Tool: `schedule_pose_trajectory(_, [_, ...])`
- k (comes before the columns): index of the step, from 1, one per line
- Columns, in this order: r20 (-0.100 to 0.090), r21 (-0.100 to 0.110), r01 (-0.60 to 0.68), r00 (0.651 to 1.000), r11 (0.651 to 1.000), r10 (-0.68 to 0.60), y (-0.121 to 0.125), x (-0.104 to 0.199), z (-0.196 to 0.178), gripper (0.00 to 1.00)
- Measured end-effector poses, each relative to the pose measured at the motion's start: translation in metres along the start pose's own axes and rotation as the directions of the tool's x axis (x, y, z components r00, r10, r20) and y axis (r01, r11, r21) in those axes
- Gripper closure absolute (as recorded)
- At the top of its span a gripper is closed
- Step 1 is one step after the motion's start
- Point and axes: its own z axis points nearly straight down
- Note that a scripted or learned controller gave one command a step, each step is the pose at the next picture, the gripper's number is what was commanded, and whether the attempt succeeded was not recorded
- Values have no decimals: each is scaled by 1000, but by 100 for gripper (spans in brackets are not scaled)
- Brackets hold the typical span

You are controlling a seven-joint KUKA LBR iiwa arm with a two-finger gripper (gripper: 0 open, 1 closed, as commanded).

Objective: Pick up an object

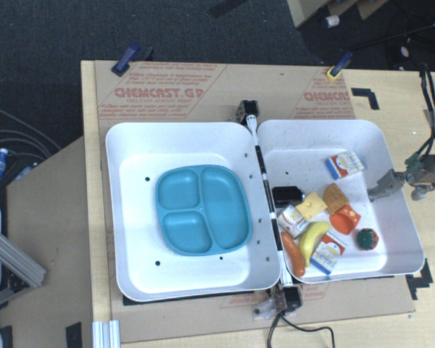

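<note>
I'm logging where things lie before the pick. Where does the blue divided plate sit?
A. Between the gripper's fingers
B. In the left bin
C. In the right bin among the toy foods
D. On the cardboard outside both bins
B: the blue divided plate lies flat in the left bin, while the banana and the other toy foods lie in the right bin.

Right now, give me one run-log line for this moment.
gripper: over right bin right side, nothing held | toys: clustered lower left | left bin: blue tray

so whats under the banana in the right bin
The banana lies over a carrot and a small carton; anything beneath its middle is covered.
</note>
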Motion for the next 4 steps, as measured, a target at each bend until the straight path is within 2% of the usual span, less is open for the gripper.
schedule_pose_trajectory(1, [-1, 3, 0, 1000, 1000, 0, 26, 13, 137, 0])
schedule_pose_trajectory(2, [0, -1, 1, 1000, 1000, -1, 115, 18, 155, 0])
schedule_pose_trajectory(3, [2, -3, 3, 1000, 1000, -3, 116, 18, 145, 100])
schedule_pose_trajectory(4, [2, -2, 3, 1000, 1000, -3, 115, 18, 145, 0])
